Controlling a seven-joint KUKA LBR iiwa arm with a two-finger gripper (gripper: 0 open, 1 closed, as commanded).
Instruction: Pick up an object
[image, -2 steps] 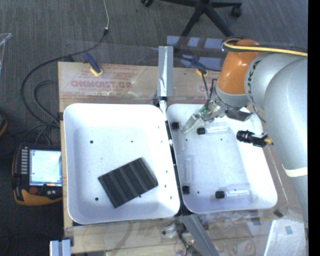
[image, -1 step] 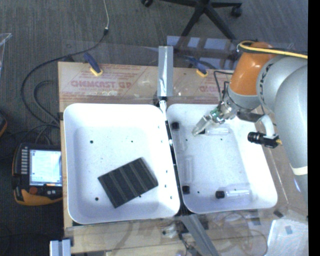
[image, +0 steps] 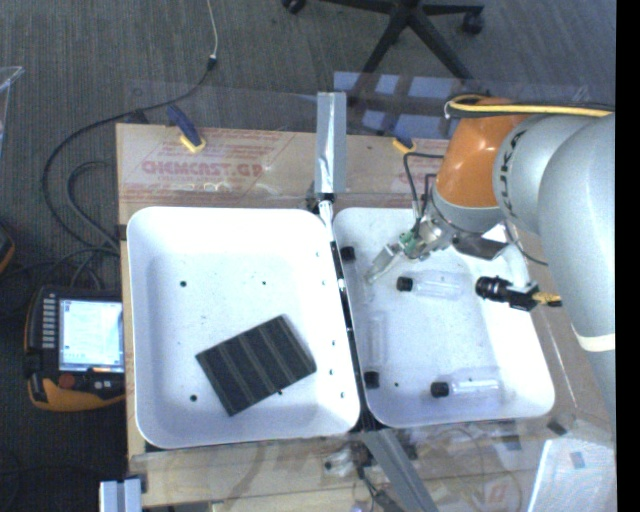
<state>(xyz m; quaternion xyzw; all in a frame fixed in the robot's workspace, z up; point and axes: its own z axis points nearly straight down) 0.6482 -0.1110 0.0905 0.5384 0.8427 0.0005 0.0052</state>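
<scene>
Clear plastic tubes (image: 435, 288) lie in the right bin (image: 520, 400), just below my gripper (image: 385, 262), whose open, empty fingers hang over the bin's upper left. I judge the tubes could roll or slip aside as I close.

Black ribbed block (image: 256, 363); 2 white bins (image: 160, 240); orange-banded grey arm (image: 560, 170).

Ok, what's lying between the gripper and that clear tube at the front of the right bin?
Another clear black-capped tube lies between the gripper and the front tube, on the right bin floor in the camera view.
</scene>
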